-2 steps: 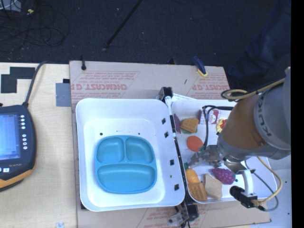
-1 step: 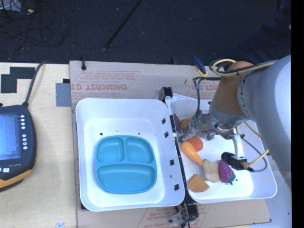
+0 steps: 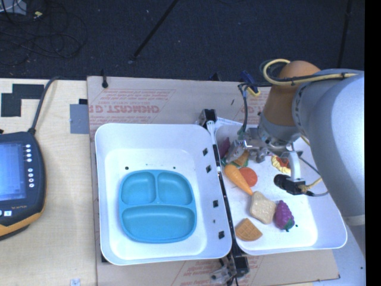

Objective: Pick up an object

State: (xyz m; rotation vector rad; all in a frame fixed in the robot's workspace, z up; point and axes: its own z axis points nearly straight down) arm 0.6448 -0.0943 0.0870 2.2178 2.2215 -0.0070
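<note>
The end effector (image 3: 257, 154) hangs low over the far end of the right bin (image 3: 324, 237), just beyond the carrot (image 3: 238, 179) and the red tomato-like piece (image 3: 249, 176), probably because the toy food is crowded there. How far it is open cannot be told, nor whether it grips anything. Nearer than the carrot lie a bread slice (image 3: 262, 208), purple grapes (image 3: 284, 215) and a tan pastry (image 3: 248, 230), loose and free to take.

The bench (image 3: 59, 243) bears a cardboard sheet (image 3: 143, 103) (printed red), two white bins (image 3: 107, 159) and a handheld pendant (image 3: 18, 177).
</note>
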